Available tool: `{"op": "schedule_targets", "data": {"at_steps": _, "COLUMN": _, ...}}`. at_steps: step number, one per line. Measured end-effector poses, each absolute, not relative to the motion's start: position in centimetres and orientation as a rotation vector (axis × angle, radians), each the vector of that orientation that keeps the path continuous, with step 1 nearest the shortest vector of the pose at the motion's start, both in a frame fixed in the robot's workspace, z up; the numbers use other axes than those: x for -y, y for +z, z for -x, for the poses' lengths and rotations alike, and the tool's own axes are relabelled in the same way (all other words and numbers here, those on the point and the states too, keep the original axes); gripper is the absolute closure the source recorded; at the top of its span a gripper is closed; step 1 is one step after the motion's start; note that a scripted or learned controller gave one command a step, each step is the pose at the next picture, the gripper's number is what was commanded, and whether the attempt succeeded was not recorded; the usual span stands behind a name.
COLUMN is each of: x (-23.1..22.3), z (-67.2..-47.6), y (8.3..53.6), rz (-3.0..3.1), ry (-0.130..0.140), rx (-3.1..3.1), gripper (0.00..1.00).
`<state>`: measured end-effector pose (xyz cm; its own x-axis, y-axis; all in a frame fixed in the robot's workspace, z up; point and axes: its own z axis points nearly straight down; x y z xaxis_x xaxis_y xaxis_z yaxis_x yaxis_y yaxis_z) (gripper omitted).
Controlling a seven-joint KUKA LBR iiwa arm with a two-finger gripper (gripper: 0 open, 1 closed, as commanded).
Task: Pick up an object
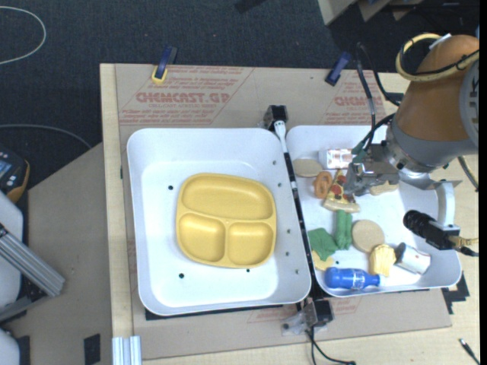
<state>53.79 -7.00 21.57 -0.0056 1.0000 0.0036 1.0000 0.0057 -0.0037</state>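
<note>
Partly hidden under the grey arm, the claw [354, 175] hangs low over the right bin [437, 268], among small toy foods [335, 188]; whether it is released or clenched, I cannot tell. A blue bottle [351, 279] lies by the near rim. Beside it, the left bin [152, 226] holds a yellow divided tray [225, 219]. Both sit on a cardboard-covered tabletop [228, 93] above dark carpet.

floor [68, 90]: dark carpet | bench [228, 90]: tan board | cable [23, 33]: white loop
</note>
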Motion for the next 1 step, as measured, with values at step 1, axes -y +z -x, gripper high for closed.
{"op": "schedule_targets", "data": {"at_steps": 1, "x": 1.57, "z": -52.41, "y": 22.99, "rz": 2.211, "ry": -0.002, "rx": 2.225, "gripper": 1.0}}
